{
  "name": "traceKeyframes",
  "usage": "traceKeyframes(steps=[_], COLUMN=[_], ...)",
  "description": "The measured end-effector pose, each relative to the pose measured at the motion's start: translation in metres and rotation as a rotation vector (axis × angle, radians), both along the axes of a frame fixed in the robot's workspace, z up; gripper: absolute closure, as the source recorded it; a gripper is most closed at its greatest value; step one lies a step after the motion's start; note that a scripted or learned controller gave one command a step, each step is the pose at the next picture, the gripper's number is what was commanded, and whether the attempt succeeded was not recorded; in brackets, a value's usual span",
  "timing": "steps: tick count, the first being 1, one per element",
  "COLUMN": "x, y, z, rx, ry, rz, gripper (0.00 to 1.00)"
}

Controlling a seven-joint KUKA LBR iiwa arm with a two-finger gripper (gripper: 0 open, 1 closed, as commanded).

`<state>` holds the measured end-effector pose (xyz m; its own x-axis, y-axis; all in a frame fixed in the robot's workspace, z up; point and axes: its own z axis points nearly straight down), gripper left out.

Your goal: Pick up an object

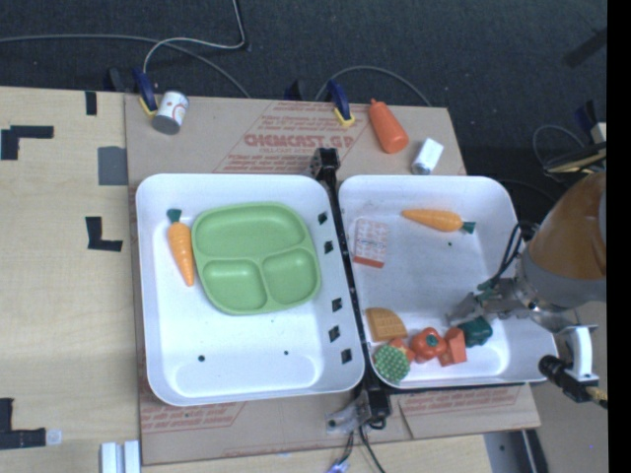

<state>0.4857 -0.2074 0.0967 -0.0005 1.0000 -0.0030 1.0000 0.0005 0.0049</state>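
Gleaming metal pincer (469,315) above lumpy plastic toys (439,345)

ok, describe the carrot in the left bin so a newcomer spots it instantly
Start at the left white bin, which holds a green divided plate. Just off the plate's left edge lies an orange carrot, lengthwise, green top pointing away. The other carrot lies crosswise in the right bin.

Left bin (158,294) holds a green tray (256,257) beside a carrot (180,250); the claw (471,315) sits low in the right bin (493,205) near small toys (439,345)
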Motion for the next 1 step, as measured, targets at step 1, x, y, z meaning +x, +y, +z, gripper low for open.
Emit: traceKeyframes(steps=[1], x=[0.1212], y=[0.0609], z=[-0.0096], rx=[0.002], ry=[-0.003], rz=[0.003], gripper=[1.0])
